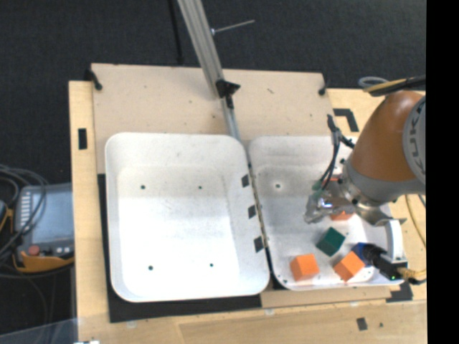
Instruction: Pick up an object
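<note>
My arm comes in from the right with that big orange band blocking a good chunk of the right bin (287, 163), so the far right side of it is basically hidden. My gripper (320, 208) sits low over that bin, but it's a small metallic blur from up here and honestly I can't tell how far apart my fingers are or whether anything's between them. There's a bit of orange (341, 216) peeking out right under my wrist, too covered to identify. Clearer stuff: a green block (330, 241) just below my gripper, an orange cube (304, 266) near the front wall, another orange block (349, 266) beside it, and something blue (363, 250) half tucked away. The left bin (179, 213) sits alongside on a tan board (158, 95), dark carpet around it.
</note>
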Robot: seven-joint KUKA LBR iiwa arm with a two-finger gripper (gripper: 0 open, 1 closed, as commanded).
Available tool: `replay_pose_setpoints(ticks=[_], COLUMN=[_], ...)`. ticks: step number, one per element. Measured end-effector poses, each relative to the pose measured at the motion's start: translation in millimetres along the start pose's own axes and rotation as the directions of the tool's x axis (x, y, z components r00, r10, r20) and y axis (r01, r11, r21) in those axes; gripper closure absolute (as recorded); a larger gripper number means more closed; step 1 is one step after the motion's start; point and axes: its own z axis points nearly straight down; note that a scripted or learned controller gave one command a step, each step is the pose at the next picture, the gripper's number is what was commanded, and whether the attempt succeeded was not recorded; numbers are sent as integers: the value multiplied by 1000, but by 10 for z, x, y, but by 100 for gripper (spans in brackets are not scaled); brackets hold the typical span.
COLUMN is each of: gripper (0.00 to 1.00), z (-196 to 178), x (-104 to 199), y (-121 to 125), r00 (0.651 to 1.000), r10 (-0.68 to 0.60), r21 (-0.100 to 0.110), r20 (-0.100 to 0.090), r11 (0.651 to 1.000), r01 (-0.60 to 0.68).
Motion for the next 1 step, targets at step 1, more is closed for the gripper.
replay_pose_setpoints(ticks=[1], gripper=[100], z=[-539], x=[-8], y=[27], r00=[1000], r10=[-3], r21=[0], r20=[0], r11=[1000], r01=[3])
